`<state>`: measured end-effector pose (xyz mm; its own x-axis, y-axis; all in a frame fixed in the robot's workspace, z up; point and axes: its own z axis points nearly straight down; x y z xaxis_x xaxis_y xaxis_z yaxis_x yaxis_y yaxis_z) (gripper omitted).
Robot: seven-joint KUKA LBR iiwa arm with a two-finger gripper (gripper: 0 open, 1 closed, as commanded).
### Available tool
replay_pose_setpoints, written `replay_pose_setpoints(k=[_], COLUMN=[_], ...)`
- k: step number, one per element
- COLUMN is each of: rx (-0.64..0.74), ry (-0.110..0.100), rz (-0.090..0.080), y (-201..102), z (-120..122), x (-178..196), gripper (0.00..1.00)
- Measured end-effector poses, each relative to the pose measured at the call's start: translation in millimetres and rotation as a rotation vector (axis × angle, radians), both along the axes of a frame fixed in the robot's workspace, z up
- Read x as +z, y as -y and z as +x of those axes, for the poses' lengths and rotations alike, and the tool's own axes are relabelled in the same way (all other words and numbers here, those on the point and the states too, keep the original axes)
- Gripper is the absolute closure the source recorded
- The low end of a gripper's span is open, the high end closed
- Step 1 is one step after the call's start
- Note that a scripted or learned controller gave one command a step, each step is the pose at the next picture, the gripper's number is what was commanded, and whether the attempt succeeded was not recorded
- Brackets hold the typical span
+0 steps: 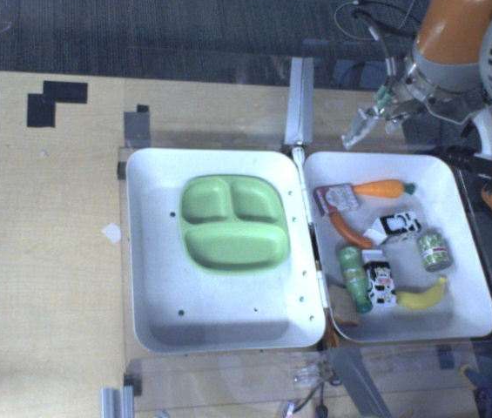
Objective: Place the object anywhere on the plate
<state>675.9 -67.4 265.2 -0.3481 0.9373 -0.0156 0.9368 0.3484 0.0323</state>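
Standing over the pale wooden bench [54, 233], I see black tape marks at its far left and dark carpet beyond. 2 white bins sit side by side: the left bin [154, 312] holds 1 green divided plate [232, 223], the right bin [468, 303] a clutter of toys. The arm [468, 24] hangs above the right bin's far rim, its gripper [366, 122] splayed open and holding nothing. In the right bin I count 1 carrot [379, 189], 1 green bottle [352, 277], 1 banana [423, 295], 1 small can [434, 251], 1 red packet [337, 198] and 2 black-and-white cartons [400, 225].
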Motion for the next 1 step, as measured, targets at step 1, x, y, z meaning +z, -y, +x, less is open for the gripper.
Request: replay_pose_setpoints(k=[1], rx=[0.202], ry=[-0.03], rz=[0.0], y=[-93.6], z=[-7.2], x=[-79.0], gripper=[0.0])
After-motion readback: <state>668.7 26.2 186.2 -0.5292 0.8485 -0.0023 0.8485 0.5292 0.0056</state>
